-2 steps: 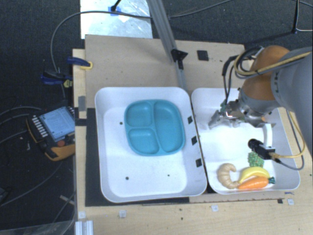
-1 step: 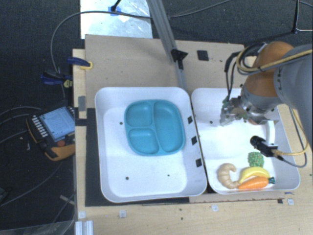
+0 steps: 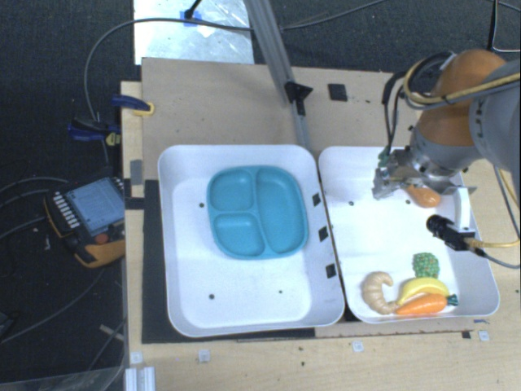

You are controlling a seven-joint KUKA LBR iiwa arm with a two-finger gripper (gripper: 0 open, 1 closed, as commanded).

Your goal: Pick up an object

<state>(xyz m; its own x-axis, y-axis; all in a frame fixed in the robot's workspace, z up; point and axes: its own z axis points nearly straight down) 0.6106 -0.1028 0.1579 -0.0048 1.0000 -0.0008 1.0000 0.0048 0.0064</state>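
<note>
Tool (image 3: 389, 179) — grip state I cannot tell; orange toy (image 3: 423, 195) just beside it, toward the arm.

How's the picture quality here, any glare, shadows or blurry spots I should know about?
In the camera view, lighting is even and fairly soft; the white bins look bright but not blown out. Strong glare sits on the shiny sheet at the top. The gripper area is slightly soft, and an orange object beside it is hard to make out. The blue tray and the toy food read clearly.
</note>
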